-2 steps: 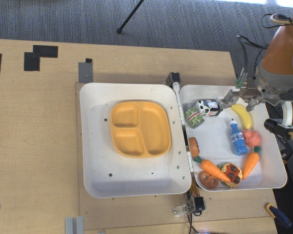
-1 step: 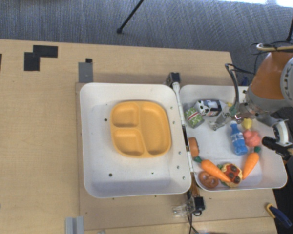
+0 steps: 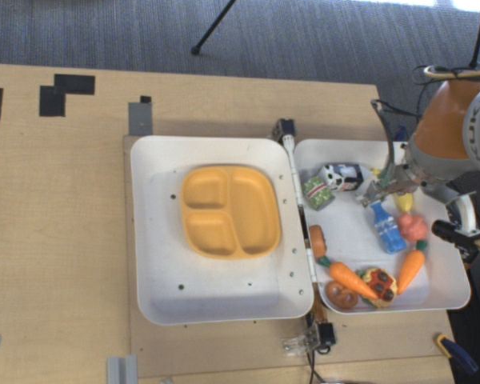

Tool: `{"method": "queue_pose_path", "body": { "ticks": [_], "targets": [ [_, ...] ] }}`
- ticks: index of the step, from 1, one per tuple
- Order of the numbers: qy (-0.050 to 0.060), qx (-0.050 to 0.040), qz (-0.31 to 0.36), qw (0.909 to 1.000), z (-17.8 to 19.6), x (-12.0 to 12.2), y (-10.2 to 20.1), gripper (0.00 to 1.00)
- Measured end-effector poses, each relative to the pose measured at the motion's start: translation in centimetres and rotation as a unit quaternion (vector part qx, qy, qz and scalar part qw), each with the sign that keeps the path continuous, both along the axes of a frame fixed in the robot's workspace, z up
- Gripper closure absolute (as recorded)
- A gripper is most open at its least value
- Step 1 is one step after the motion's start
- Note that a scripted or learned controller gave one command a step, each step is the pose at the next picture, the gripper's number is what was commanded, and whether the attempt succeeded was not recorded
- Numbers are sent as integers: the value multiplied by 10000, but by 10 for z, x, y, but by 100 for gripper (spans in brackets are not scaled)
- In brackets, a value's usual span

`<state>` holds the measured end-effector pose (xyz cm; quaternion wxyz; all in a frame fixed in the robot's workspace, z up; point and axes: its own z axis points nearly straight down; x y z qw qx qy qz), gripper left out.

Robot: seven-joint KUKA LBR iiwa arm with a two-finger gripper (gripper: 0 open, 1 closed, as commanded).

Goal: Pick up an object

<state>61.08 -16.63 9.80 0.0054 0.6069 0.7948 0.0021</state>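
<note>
My gripper hangs over the upper right part of the right bin, reaching in from the right below the orange wrist band. Just under and in front of it lies a blue bottle. A yellow piece and a pink toy sit beside the bottle on its right. To the gripper's left lie a black-and-white cow-patterned toy and a green packet. I see nothing held in the gripper.
Along the right bin's front lie two orange carrots, a pizza slice, a reddish round piece and a brown piece. The left bin holds a yellow divided plate.
</note>
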Motion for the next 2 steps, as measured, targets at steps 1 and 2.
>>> {"method": "queue_pose_path", "body": {
  "ticks": [1, 2],
  "targets": [
    [29, 28, -2095, 9778, 122, -15, 32, 100],
    [51, 27, -1879, 9822, 117, -117, 59, 100]
  ]
}}
